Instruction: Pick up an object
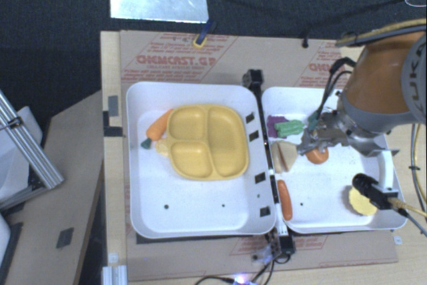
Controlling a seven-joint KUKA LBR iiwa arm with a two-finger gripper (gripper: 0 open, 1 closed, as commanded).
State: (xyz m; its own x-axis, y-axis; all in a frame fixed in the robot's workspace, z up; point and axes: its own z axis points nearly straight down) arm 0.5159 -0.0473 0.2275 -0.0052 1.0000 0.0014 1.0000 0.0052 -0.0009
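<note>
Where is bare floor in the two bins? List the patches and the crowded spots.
Free: the left white bin in front of the yellow divided plate; the right white bin between the orange sausage and yellow disc. Crowded: under the gripper, around the purple-green vegetable and bread slice.

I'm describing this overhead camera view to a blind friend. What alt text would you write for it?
A grey and orange robot arm reaches from the right over the right white bin, its gripper low among toy foods: an orange piece, a sandwich wedge, a sausage. The left white bin holds a yellow divided plate with a toy carrot beside it.
</note>
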